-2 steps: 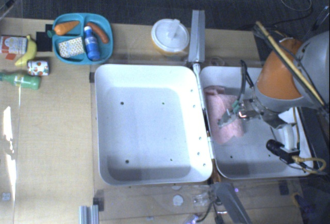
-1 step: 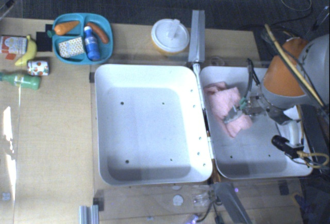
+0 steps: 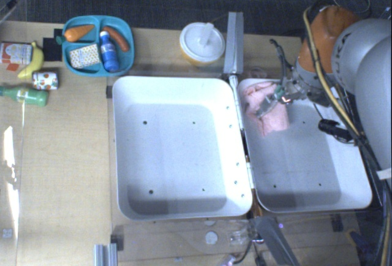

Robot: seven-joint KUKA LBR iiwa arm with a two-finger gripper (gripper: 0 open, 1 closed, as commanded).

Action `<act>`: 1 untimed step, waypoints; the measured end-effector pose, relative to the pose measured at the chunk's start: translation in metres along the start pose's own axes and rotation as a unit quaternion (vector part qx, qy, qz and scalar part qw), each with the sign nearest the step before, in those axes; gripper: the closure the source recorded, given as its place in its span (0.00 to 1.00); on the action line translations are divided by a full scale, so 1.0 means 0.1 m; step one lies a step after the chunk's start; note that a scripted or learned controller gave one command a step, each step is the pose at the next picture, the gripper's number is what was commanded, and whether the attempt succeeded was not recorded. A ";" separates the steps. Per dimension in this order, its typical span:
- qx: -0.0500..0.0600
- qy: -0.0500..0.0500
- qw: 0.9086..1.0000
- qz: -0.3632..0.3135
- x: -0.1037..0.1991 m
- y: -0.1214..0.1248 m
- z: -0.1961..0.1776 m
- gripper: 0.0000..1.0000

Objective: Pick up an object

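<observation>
In the upper left of the right bin [image 3: 318, 197], the gripper [image 3: 277, 99] sits over a pink cloth [image 3: 269, 113]; I can't tell its grasp. The cloth looks soft, light and floppy, so pinching a raised fold seems best.

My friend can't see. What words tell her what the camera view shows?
A grey robot arm's gripper sits over a pink cloth in the top left corner of the right white bin. The left bin lies beside it, and a blue tray of toy food rests behind.
</observation>
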State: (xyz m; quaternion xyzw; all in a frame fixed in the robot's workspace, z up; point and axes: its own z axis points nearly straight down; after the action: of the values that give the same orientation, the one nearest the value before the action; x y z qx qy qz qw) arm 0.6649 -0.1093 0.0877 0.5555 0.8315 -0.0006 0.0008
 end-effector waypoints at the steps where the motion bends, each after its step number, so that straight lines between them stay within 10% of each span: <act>1: -0.004 -0.001 1.000 0.000 -0.06 -0.40 -0.01 0.00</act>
State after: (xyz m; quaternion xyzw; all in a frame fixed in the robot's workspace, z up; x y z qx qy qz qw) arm 0.6298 -0.1300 0.0883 0.5554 0.8316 0.0018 0.0040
